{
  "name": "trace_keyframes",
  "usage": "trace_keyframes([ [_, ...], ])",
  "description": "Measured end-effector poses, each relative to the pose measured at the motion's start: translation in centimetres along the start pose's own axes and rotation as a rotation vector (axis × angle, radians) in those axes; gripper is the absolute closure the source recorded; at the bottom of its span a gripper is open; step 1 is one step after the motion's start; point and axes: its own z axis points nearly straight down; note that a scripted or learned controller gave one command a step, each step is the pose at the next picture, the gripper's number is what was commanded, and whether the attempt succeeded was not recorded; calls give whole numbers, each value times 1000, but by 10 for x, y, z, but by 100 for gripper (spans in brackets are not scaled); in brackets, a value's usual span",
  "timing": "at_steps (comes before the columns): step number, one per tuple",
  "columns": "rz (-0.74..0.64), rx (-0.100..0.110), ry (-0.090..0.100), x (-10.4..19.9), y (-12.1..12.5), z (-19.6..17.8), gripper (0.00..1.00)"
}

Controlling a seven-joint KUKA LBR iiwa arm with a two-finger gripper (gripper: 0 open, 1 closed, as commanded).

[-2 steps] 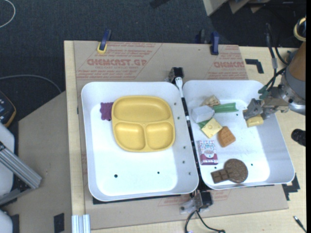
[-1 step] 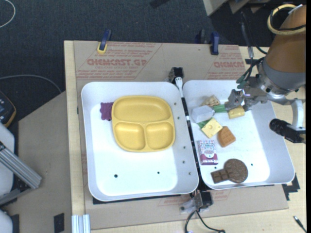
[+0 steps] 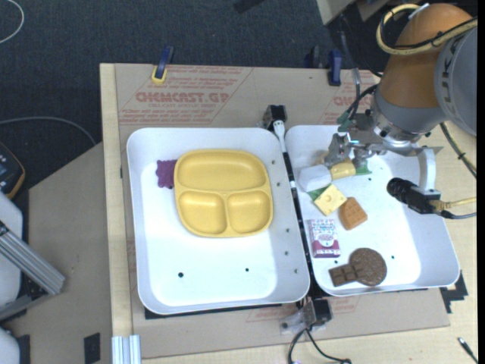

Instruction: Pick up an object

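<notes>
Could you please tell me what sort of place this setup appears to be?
Probably a robotics lab bench for grasping trials: a grey-and-orange arm reaches over two white bins, clamps hold a cardboard sheet, and toy foods lie by a yellow divided tray.

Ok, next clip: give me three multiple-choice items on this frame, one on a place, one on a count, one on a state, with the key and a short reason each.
1. Where does the yellow divided tray lie?
A. in the left bin
B. in the right bin
C. on the cardboard outside the bins

2. How many compartments does the tray have?
A. two
B. three
C. five

3. Where is the gripper now?
A. over the left bin
B. low over the top of the right bin
C. raised beyond the bench

Key:
1 A, the tray sits in the left bin, beside a purple piece.
2 B, one long section above two smaller ones.
3 B, it hangs in the right bin next to a yellow block and a white piece.
</notes>
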Motion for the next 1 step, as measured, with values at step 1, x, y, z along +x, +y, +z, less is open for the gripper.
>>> trace_keyframes([
  [1,3,-3,-1,0,9,-19,100],
])
